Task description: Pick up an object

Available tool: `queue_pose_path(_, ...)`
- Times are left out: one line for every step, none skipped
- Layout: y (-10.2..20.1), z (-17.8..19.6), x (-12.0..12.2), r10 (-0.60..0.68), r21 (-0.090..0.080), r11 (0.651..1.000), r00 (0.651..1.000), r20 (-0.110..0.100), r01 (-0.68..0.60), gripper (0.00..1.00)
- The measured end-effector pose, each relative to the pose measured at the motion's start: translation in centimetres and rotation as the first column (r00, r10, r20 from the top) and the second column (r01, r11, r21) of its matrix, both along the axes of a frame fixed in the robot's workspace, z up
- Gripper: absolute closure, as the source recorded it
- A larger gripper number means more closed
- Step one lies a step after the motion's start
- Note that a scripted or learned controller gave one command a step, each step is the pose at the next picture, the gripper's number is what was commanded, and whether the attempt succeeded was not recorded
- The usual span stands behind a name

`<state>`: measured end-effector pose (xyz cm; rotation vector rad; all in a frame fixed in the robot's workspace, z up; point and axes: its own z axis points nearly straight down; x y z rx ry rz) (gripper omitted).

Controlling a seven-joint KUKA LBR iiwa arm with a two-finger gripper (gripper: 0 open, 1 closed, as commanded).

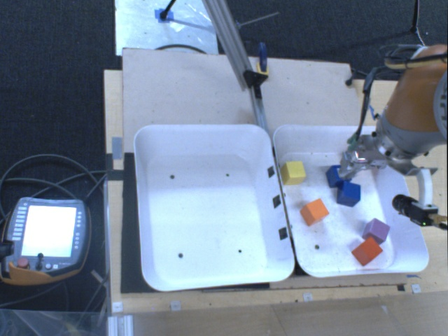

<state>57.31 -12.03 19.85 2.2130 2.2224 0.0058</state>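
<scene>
The right bin point(402, 264) holds a yellow cube point(293, 172), an orange cube point(315, 212), a purple cube point(376, 229), a red-orange cube point(367, 251) and two blue cubes. One blue cube point(348, 193) lies just below the gripper; the other point(333, 176) sits half hidden beside the fingers. My gripper point(348, 171) is low in the bin, right over the two blue cubes. Whether anything sits between its fingers is not visible.
The left bin point(150, 145) stands beside the right one, with black clips along the shared wall. A slanted metal pole point(231, 33) crosses the back of the bench. A teach pendant point(45, 240) lies off the bench at left.
</scene>
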Motion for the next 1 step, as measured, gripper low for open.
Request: queue_pose_path(0.19, 5.52, 1.2, 0.002, 0.0, 1.0, 1.0, 0.002, -0.002, 1.0)
